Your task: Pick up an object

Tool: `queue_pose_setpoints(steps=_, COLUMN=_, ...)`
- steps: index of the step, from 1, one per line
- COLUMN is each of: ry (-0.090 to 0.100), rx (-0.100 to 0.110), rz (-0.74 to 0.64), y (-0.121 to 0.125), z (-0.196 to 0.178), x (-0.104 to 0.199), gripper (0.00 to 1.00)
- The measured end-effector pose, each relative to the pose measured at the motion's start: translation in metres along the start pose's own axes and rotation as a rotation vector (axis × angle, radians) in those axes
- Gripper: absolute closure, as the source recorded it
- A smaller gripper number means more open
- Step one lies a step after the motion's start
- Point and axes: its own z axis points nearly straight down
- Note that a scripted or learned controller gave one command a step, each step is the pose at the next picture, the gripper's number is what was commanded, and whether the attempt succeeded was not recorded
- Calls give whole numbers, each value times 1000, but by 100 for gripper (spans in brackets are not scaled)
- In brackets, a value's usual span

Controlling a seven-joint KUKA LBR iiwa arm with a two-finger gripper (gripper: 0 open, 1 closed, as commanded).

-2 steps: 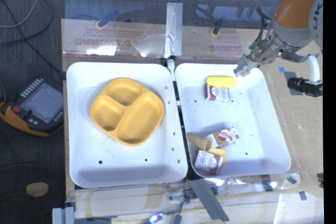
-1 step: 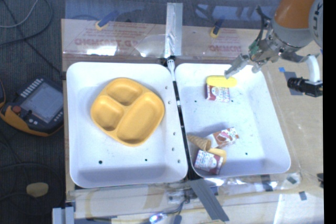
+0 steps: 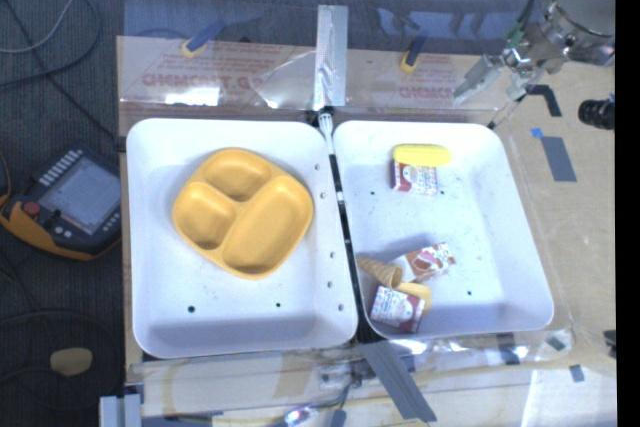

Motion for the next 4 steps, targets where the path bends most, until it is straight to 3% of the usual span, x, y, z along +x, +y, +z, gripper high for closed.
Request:
queue_pose_setpoints(steps=1, ry=3, rx=4, rz=-129, y=-14, z=192, x=29, gripper=0)
queue_pose_setpoints(steps=2, ry=23, rx=43, rz=-25, y=2, z=226, x=12, gripper=0)
queue_pose_setpoints(steps=3, ry=19, rx=37, rz=-27, y=4, z=213, x=11, gripper=100)
queue_pose_setpoints(steps=4, ry=22, rx=44, rz=-27, y=3, z=214, x=11, gripper=0)
